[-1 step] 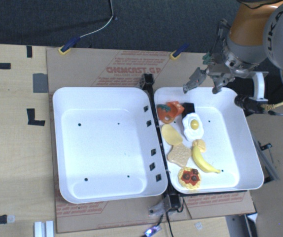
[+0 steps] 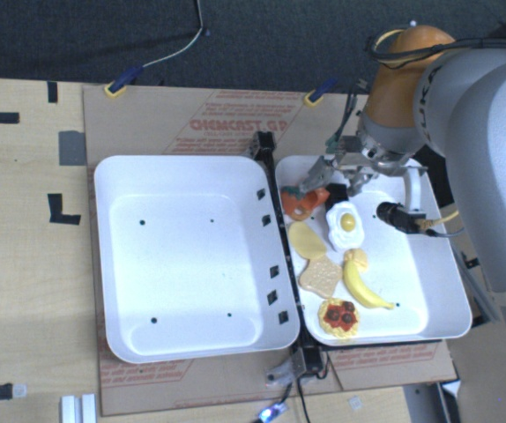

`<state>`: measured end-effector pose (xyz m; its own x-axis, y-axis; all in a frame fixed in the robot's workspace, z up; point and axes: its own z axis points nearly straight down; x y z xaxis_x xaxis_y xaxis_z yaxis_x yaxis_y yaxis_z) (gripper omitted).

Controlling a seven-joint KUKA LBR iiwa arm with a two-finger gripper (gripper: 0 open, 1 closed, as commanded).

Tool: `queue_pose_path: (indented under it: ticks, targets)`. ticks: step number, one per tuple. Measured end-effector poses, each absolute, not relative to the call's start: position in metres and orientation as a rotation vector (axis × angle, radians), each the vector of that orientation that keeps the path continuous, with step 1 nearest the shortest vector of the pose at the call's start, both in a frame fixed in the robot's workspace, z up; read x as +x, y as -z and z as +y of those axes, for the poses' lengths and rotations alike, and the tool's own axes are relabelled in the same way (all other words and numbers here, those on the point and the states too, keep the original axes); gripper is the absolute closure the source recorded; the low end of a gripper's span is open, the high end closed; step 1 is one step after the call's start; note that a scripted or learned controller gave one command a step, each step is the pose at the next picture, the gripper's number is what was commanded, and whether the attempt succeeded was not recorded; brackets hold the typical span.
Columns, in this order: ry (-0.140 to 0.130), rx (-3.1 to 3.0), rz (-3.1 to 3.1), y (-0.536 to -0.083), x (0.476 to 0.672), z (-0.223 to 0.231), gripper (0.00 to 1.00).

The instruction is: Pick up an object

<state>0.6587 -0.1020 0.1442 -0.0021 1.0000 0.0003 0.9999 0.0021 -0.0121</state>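
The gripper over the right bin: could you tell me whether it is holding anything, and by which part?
It cannot be told. The gripper sits right above the orange toy, but no hold is visible.

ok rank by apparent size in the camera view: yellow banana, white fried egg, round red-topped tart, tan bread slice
1. yellow banana
2. white fried egg
3. tan bread slice and round red-topped tart look about alike; no ranking between them.

Big smooth grey arm (image 2: 478, 148) here, rounded casing, and a glossy orange band (image 2: 403, 77) wrapping it above the wrist. Below that, a darker metal claw (image 2: 337, 173) assembly, with thin black cables (image 2: 429, 226) looping beside a black fitting.
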Motion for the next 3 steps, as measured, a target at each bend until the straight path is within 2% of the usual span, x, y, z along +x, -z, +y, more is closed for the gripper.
queue_pose_path:
  ticks: [1,2,3]
  targets:
    - [0.008,-2.232,-2.234,-0.105,0.671,-0.118,0.00]
    - [0.013,-2.231,-2.239,-0.116,0.673,-0.117,1.00]
    - [0.006,-2.213,-2.231,-0.189,0.669,-0.022,1.00]
